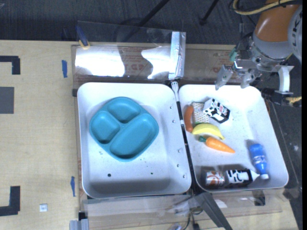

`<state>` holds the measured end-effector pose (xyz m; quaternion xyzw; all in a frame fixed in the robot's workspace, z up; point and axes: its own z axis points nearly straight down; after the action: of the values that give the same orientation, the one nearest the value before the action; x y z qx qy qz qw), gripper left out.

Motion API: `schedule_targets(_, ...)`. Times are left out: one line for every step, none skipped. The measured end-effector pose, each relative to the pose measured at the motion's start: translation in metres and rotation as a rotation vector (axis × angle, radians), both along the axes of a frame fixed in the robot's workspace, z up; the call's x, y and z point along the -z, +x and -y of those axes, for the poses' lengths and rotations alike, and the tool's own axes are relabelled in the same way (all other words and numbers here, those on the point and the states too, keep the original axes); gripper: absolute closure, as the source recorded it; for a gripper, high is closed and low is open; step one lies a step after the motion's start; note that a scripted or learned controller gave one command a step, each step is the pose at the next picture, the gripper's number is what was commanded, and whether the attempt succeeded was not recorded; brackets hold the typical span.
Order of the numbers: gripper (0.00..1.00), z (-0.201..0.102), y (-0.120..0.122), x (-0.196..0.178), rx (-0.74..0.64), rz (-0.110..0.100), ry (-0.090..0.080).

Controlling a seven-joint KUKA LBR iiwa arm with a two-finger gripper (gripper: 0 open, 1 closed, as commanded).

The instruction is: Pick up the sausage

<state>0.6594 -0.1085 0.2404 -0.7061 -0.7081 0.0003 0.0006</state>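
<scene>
— Where was the sausage [189,117]?

— In the right bin [273,128], hard against its left wall, lying lengthwise along that wall. It was reddish-orange and nothing was gripping it.

— What lay around it?

— A banana [208,130] just to its right, touching or nearly so. Below the banana sat a carrot [217,144], pointing right. Above the banana was a small black-and-white carton [216,110], with a small packet [197,110] beside it that I couldn't make out clearly.

— And the rest of that bin?

— A blue bottle [258,158] near the right wall, and a dark bottle [229,177] lying on its side along the front wall.

— The hand?

— The hand [233,80] hung over the back rim of the right bin, well apart from the sausage. Its two fingers [222,77] were spread apart, with nothing between them. The grey arm with its orange band [276,23] came in from the upper right.

— The left bin?

— The left bin [91,176] carried a blue divided plate [123,127], sitting about in its middle. Both bins sat on the table [33,128].
</scene>
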Motion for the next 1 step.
schedule_targets(1.00, -0.0008, 0.0010, -0.0108, -0.002, 0.003, -0.001)
